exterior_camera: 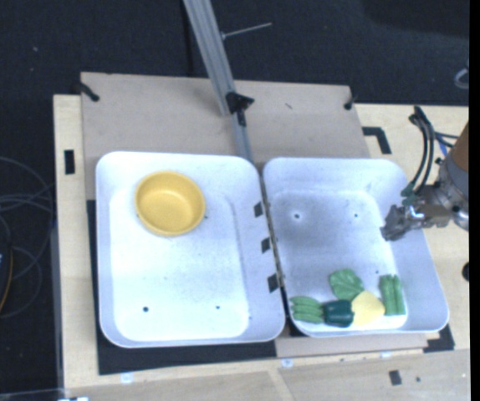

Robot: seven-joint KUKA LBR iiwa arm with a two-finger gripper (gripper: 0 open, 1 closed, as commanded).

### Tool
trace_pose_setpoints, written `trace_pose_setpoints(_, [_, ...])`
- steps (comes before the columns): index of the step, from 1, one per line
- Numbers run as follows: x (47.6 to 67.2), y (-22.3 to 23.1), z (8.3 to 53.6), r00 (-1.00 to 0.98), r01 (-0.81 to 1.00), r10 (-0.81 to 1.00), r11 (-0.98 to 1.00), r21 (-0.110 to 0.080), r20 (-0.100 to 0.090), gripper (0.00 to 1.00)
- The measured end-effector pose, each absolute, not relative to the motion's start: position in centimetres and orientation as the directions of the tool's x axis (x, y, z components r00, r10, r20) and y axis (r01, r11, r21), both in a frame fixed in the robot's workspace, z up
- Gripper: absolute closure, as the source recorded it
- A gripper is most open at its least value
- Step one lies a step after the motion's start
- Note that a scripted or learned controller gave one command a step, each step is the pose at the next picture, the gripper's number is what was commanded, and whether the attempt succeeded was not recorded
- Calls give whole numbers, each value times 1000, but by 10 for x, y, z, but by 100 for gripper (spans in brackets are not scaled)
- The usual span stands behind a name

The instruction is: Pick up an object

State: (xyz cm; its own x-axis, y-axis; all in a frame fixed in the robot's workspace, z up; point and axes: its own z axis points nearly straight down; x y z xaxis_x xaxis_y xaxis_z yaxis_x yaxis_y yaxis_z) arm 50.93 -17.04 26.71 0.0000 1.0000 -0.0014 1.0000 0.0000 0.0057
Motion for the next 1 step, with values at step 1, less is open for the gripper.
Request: trace_pose_setpoints(1, [531, -121, 273, -4, 1000, 1000, 4, 1, 1, 100])
